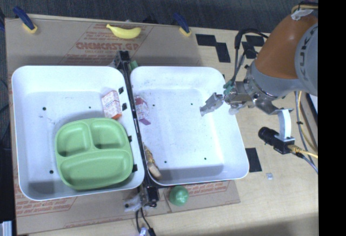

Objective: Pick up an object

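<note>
My gripper (211, 104) hangs over the right part of the right bin (216, 167), near its right wall, and I see nothing in it. A small pink and purple packet (141, 109) lies against that bin's left wall. A tan object (151, 165) rests in its front left corner. In the left bin (32, 83) sits a green divided tray (94, 151), and a small orange and white carton (111, 104) lies just behind the tray. All of these objects are well to the left of the gripper.
A yellow banana (124, 30) lies on the cardboard behind the bins. In front of the right bin, outside it, sits a green ball (178, 195). Blue clamps (24, 19) hold the cardboard's far edge. Cables and a black connector (274, 140) hang beside the arm at the right.
</note>
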Motion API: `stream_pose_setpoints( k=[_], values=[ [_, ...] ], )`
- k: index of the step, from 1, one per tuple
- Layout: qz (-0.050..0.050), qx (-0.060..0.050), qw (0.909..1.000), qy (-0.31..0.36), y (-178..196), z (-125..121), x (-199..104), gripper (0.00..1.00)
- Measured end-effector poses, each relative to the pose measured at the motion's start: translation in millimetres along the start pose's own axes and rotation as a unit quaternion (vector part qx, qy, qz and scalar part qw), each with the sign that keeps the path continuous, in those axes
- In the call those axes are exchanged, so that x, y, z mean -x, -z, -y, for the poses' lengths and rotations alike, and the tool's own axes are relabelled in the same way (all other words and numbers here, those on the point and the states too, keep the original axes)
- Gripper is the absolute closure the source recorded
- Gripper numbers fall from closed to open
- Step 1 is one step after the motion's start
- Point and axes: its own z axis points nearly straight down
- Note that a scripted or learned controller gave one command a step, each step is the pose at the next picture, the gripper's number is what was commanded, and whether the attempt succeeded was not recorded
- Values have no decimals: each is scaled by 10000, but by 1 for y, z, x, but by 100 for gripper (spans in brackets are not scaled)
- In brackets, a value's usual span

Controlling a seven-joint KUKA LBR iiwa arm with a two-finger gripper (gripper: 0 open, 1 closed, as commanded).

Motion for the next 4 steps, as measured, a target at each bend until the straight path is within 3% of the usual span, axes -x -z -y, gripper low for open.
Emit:
stream_pose_setpoints(
  k=[1,2,3,4],
  values=[
    [3,-7,10000,1,-78,47,23,0],
    [-2,-3,10000,7,-119,56,22,0],
    [0,8,10000,3,-145,-35,23,0],
    [1,-2,10000,7,-136,29,15,0]
  ],
)
